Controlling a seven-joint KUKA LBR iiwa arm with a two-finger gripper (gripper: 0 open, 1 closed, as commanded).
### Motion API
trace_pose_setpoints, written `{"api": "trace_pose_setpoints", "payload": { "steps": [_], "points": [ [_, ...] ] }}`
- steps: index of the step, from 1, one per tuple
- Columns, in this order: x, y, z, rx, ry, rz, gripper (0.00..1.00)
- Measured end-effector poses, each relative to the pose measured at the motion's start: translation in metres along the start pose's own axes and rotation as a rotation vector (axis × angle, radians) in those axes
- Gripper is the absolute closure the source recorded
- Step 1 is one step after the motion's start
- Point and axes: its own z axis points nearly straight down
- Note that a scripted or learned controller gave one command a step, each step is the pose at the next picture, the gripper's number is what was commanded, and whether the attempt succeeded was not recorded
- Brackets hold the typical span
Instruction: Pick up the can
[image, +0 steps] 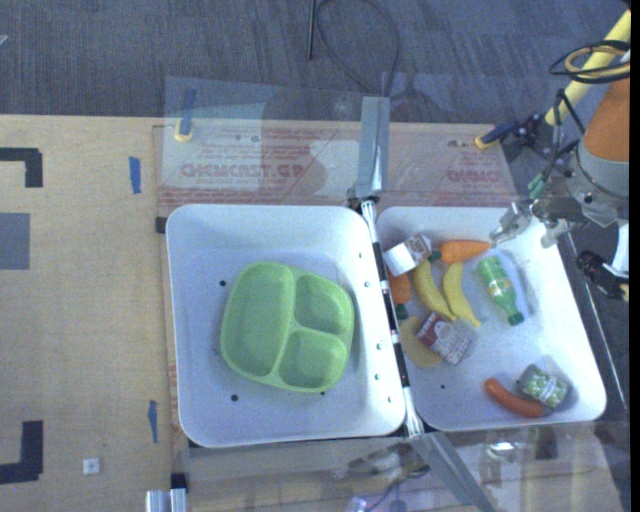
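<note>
A short can with a green label (543, 385) lies on its side near the front right corner of the right bin (585, 345). A dark red and white tin (447, 337) lies near that bin's middle. My gripper (524, 232) hangs over the bin's back right part, above and just behind a green bottle (498, 288). It is far from the green-labelled can. Its fingers are spread open with nothing between them.
In the right bin are also two bananas (445, 290), a carrot (465, 249), a white cup (400, 257), an orange piece (400, 290) and a red sausage (513, 398) beside the can. A green divided plate (288, 326) sits in the left bin (200, 250). Cables (600, 60) hang at the back right.
</note>
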Motion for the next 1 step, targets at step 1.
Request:
{"api": "trace_pose_setpoints", "payload": {
  "steps": [1],
  "points": [
    [0.0386, -0.0077, -0.0065, 0.002, 0.0, 0.245, 0.0]
  ]
}}
